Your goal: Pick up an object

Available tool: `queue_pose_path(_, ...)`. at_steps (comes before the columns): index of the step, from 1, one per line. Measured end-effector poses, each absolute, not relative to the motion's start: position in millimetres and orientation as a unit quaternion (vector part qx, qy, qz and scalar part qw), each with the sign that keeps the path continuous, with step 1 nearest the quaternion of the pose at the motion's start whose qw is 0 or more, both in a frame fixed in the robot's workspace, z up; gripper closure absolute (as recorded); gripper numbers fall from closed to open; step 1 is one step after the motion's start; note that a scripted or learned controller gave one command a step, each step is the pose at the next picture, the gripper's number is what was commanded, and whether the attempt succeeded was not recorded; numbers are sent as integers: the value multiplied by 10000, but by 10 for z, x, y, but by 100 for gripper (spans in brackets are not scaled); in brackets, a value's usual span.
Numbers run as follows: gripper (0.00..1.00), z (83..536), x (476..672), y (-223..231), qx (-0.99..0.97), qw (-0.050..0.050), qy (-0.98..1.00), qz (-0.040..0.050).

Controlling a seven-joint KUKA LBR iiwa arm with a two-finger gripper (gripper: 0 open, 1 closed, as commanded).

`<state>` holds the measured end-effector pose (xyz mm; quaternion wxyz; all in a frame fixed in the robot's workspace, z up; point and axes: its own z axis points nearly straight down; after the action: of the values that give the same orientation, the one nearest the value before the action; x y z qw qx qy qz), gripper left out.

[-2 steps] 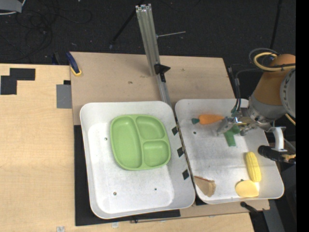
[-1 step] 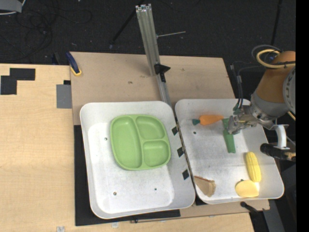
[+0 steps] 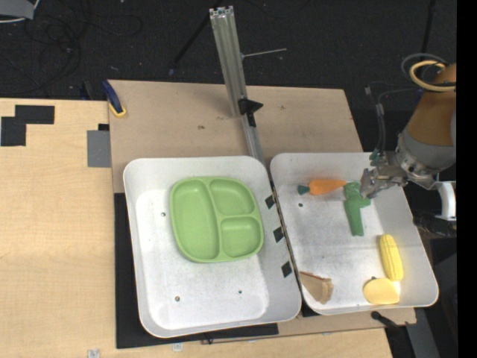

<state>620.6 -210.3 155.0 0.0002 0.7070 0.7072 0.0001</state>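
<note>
Your nearest target is the green toy [image 3: 354, 210], lying in the right bin [image 3: 335, 289] just beside the carrot [image 3: 326, 187]. The gripper [image 3: 370, 186] sits at the toy's upper end; whether it has closed, you cannot tell. You look to be at the grasp step: next, confirm a grip before lifting. The corn [image 3: 390, 256] lies well apart.

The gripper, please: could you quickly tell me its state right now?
Gripper: cannot be told; it sits low over the right bin, at the upper end of the green toy.
</note>
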Motion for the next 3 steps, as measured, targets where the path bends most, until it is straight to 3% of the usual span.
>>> queue_pose_path(1, 100, 2039, 6211, -2114, 7068, 13, 7074, 6)
queue_pose_path(2, 100, 2142, 6232, -1577, 7056, -15, 7086, -4)
queue_pose_path(3, 100, 2173, 6099, -986, 7058, -22, 7084, -8)
